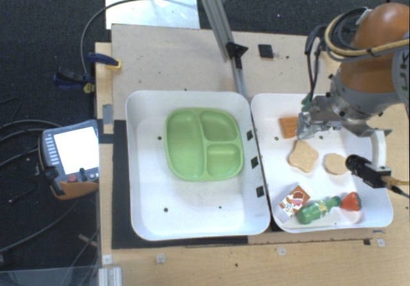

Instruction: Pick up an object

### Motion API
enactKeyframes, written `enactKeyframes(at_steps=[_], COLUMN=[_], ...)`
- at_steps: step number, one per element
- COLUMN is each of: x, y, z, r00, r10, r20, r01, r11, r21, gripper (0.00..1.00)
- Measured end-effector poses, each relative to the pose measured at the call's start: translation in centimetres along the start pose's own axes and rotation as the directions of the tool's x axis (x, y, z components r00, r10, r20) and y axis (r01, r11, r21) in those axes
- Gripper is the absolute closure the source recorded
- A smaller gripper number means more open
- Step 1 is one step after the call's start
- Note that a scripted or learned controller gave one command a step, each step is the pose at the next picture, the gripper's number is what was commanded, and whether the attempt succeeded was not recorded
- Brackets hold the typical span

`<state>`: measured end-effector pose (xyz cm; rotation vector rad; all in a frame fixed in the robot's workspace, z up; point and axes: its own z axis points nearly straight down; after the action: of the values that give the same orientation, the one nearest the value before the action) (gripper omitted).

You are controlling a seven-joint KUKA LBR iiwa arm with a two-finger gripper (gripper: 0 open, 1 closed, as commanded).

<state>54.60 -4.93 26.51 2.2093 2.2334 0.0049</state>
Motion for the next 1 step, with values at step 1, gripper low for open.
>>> enactKeyframes(at_steps=[1], x=[5.3], y=[2.1], z=[1.38], r00=[1.0], r10=[0.001], r20=[0.0], r01=[-0.001], r11=[1.0], r21=[0.0], gripper=[1.0])
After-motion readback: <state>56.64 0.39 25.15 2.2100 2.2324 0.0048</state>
